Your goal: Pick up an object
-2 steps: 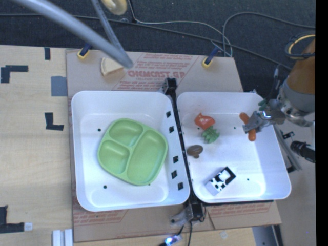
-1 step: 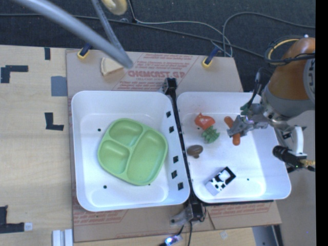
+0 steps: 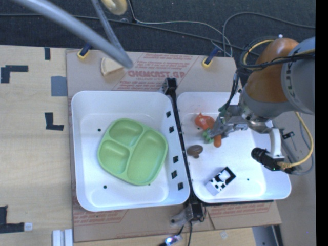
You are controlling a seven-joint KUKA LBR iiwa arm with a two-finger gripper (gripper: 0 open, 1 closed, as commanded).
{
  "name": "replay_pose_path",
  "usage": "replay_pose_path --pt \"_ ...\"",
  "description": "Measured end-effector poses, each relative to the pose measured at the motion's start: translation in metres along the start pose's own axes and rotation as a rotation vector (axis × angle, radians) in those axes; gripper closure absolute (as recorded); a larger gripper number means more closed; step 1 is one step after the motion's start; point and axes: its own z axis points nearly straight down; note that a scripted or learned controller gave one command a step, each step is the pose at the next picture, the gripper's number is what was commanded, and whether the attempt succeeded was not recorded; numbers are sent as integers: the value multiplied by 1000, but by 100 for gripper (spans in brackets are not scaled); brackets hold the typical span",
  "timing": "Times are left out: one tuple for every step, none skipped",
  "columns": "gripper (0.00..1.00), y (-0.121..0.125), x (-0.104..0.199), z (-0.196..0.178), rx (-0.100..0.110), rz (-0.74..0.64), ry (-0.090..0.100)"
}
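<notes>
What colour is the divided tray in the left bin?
Light green, seen plainly in the camera view: the divided tray lies in the left bin.

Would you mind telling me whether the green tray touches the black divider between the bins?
Apart. The camera view shows white bin floor between the green tray and the black divider.

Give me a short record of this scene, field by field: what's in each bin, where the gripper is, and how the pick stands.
left bin: light green plastic plate with three compartments
right bin: orange-red toy, small green piece, flat brown oval object, white block with black markings
gripper: low over the right bin's upper left part, among the orange-red toy and green piece
grasp: cannot tell from this view
pick status: nothing visibly lifted
</notes>
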Motion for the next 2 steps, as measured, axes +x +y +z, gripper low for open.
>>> replay_pose_path --pt "100 -4 51 4 1 1 -1" --pt "100 -8 99 -9 -2 0 0"
